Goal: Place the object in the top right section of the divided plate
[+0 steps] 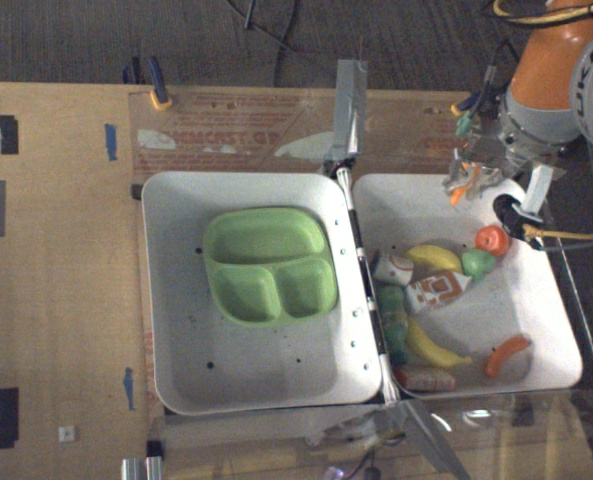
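Looking across your tabletop (56, 268), the left bin (176, 368) holds the green plate (269, 264); the right bin (556, 318) holds crowded toys. I judge you risk grabbing two because they touch. Your gripper (473, 178) hovers above that bin's far edge, its grip unreadable, well apart from the banana (434, 257)

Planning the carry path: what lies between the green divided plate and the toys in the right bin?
In the camera view, bare white floor of the left bin, then the two bins' abutting rims, separate the divided plate from the toys.
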You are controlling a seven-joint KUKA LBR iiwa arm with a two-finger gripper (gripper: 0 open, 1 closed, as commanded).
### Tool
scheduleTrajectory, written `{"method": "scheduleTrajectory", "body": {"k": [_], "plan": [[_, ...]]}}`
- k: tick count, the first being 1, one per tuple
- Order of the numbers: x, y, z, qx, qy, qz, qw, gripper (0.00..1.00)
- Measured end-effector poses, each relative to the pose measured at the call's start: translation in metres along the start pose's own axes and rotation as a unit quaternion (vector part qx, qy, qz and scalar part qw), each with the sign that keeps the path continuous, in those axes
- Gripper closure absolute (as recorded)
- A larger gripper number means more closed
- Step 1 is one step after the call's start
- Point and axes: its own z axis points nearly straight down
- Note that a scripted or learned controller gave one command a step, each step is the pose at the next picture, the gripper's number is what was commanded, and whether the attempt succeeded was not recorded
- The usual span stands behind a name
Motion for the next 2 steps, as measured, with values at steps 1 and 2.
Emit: {"method": "scheduleTrajectory", "body": {"k": [1,2], "plan": [[0.074,-0.014,-0.035,0.0,0.001,0.151,0.9885,1.0],[0.078,-0.074,0.004,0.002,0.001,0.167,0.9859,1.0]]}}
